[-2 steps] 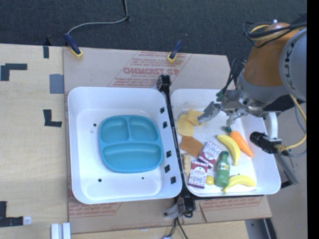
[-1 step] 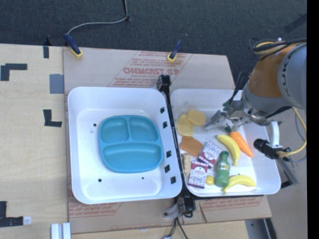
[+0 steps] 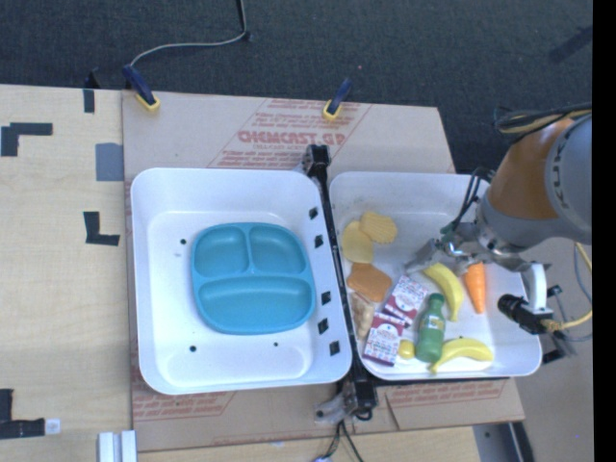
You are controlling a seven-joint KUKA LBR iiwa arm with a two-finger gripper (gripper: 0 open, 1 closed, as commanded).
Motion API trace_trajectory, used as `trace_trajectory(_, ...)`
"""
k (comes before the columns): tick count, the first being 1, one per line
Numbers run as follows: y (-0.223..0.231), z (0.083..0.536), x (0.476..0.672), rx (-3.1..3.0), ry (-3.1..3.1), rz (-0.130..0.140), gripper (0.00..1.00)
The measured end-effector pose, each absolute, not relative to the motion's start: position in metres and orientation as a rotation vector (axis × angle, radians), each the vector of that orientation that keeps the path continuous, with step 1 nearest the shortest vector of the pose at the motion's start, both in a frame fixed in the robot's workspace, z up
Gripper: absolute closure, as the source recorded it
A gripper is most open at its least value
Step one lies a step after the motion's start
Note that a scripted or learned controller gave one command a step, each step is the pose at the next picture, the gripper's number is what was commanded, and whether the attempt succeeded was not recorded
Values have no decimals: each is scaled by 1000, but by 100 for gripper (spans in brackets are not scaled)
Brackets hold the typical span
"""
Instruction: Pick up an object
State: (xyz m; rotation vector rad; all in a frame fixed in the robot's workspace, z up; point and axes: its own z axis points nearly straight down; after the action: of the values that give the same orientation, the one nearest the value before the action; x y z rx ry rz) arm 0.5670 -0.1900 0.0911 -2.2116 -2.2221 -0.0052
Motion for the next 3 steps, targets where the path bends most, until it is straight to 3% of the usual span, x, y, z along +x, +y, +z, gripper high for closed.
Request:
trace_trajectory(1, -192, 98, 566, -2212, -2221, 2, 100)
trace_trajectory(2, -120, 231, 547, -2217, -2222, 3, 100)
trace_trajectory(3, -120, 231, 547, -2217, -2222, 4, 0)
